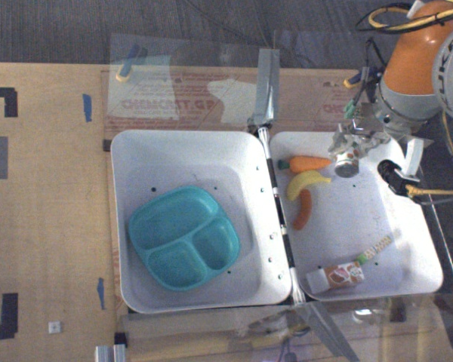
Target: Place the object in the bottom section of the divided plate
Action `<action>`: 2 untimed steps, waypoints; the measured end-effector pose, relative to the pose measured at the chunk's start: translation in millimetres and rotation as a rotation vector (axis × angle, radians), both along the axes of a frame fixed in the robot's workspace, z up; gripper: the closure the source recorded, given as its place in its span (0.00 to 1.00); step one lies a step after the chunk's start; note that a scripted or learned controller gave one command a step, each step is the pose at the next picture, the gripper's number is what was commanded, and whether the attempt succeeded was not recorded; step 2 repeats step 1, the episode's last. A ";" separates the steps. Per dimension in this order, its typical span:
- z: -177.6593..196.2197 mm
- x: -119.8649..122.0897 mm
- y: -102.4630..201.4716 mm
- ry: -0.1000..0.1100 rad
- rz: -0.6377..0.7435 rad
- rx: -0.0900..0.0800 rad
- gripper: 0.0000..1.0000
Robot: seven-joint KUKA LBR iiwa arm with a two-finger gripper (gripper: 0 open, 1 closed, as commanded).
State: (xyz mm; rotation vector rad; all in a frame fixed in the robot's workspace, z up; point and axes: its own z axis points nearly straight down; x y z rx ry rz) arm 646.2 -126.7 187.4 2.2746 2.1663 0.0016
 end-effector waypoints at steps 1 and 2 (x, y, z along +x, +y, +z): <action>-92.4 -26.1 -11.1 -0.002 0.013 -0.002 1.00; -92.4 -26.1 -11.1 -0.002 0.013 -0.002 1.00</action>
